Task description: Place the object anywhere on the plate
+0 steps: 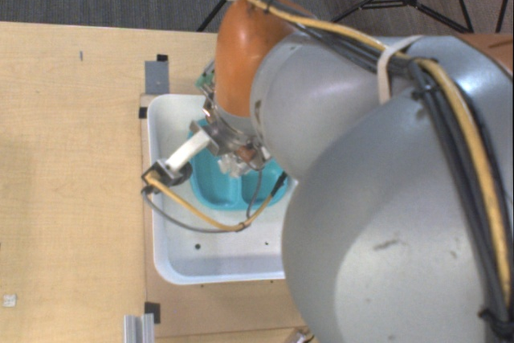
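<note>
The hand (233, 163) hung low over the turquoise plate (210, 185) inside the white bin (173, 249), its grip impossible to tell and the object hidden beneath it, so weight, stiffness and a good hold point could not be judged.

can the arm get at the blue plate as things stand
Probably yes: the arm already reaches over the white bin, its wrist right above the blue plate. Nothing visible lies between, though the arm hides much of the plate.

My grey arm (385, 173) is showing its orange band (241, 52); below my wrist, a turquoise plate (210, 182) is sitting in the white bin (173, 253).
</note>
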Robot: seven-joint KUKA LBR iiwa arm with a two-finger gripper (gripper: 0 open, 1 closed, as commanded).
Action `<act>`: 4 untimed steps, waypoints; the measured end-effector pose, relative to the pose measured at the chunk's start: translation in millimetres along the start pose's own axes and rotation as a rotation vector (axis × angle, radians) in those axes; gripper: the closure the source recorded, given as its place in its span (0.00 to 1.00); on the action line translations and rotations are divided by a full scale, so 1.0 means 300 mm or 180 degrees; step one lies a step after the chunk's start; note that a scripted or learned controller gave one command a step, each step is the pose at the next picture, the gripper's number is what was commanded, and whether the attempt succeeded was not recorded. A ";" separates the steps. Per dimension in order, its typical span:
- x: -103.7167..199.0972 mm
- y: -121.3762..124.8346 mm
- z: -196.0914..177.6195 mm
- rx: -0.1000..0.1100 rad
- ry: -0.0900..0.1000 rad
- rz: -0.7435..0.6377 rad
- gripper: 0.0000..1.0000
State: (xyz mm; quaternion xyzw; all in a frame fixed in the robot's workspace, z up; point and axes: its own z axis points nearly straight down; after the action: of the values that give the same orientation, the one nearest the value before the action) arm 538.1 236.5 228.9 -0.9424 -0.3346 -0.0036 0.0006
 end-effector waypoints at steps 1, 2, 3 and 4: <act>-0.086 -0.049 0.388 -0.0010 0.0027 -0.0657 1.00; -0.307 0.135 0.449 -0.0023 0.0031 -0.0924 1.00; -0.125 0.172 -0.070 -0.0003 -0.0001 -0.1415 1.00; -0.128 -0.023 0.182 0.0011 -0.0019 -0.1346 1.00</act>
State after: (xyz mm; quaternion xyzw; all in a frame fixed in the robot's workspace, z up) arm 504.4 217.9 174.0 -0.8511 -0.5249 -0.0003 0.0005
